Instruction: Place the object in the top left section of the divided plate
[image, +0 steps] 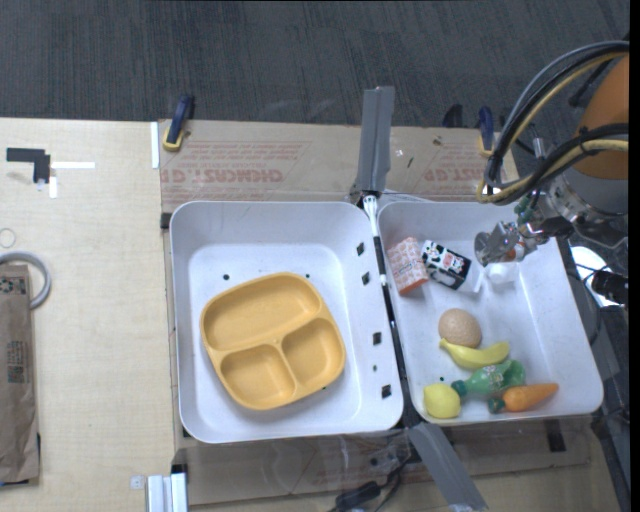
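Yellow divided plate (272, 340) sits in left bin (190, 300), three sections. My jaws (497, 247) over right bin (575, 330); spread or pinched, cannot tell.

Two shallow white bins, left (190, 330) and right (575, 330): smooth plastic look, slight sheen on walls. Yellow divided plate (272, 340): matt, smooth plastic, three moulded sections. Pale wooden benchtop (80, 230): matt, faint grain. Brown cardboard sheet (260, 160) behind bins: dull, printed in red. Brown paper bag (18, 370) at left edge: matt, creased.

Toy items in right bin look plastic: tan egg (459, 326) matt; yellow banana (476, 353) and yellow lemon (442, 401) slightly glossy; orange carrot (527, 397) smooth. Small pink carton (406, 265): printed card look. Silver gripper (500, 247): bare metal, shiny.
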